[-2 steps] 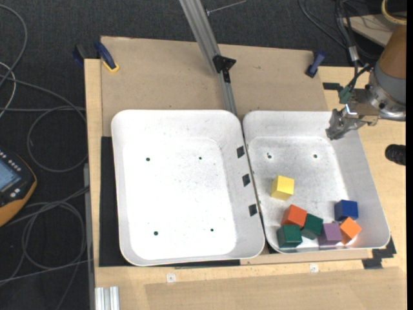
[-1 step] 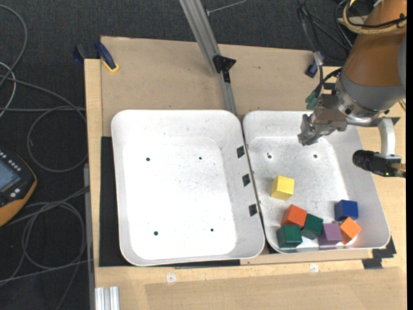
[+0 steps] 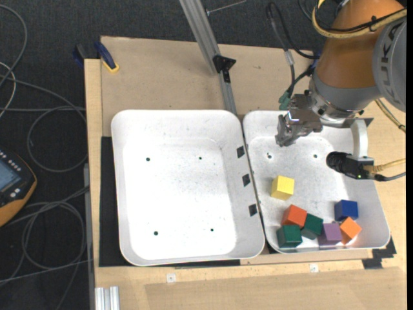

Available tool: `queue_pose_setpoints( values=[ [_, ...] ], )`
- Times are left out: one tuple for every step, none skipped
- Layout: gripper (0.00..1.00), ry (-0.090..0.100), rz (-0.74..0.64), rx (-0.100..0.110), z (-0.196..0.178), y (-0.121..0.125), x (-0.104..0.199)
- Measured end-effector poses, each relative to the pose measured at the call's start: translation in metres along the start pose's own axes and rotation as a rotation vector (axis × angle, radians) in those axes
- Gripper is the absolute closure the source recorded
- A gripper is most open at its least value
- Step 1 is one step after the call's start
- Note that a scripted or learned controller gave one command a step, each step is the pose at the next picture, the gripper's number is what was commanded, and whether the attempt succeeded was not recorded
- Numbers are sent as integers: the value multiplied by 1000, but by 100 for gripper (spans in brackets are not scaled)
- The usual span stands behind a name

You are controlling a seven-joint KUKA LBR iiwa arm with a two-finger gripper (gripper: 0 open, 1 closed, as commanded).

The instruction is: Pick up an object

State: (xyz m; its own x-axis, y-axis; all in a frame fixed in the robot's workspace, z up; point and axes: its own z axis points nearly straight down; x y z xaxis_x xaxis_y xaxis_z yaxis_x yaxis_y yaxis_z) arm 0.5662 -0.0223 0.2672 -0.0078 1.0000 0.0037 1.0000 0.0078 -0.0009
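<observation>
My gripper (image 3: pixel 287 136) hangs over the back part of the right bin (image 3: pixel 317 173), with the grey and orange arm rising behind it to the right. Nothing shows beneath it but bare bin floor. A yellow cube (image 3: pixel 282 187) lies alone a little in front of the gripper. Nearer the front wall sits a cluster: a red-orange cube (image 3: pixel 296 216), a green cube (image 3: pixel 313 225), a dark green cube (image 3: pixel 290 236), a purple cube (image 3: pixel 332 232), an orange cube (image 3: pixel 350 228) and a blue cube (image 3: pixel 346 209).
The left bin (image 3: pixel 174 186) lies beside the right one, with black clips along the shared wall. A slanted metal rail (image 3: pixel 206 37) crosses behind the bins. A black cylinder with a cable (image 3: pixel 345 163) sticks out over the right bin's right side.
</observation>
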Motion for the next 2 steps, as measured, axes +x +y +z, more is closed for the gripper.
queue_pose_setpoints(
  values=[
    [100, -1, 2, 1, 7, -1, 45],
    [100, -1, 1, 1, 4, -11, 94]
  ],
)
